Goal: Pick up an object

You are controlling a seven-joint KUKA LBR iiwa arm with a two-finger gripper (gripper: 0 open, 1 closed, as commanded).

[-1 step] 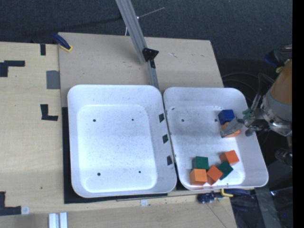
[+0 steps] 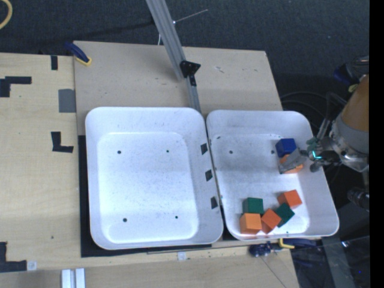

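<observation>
Tool [image 2: 298, 161] low in right bin [image 2: 240, 122] at its right wall, beside blue block [image 2: 286, 145], over an orange piece [image 2: 294, 168]; grip state cannot tell, likely mid-grasp attempt

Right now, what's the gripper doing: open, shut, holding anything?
Gripper: over the right bin, beside the blue block; open or shut cannot be told, and no grasp is visible.

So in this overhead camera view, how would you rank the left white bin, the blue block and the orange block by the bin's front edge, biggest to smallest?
1. Left white bin, by far the largest.
2 and 3. Blue block and orange block look about alike; too close to rank.
</observation>
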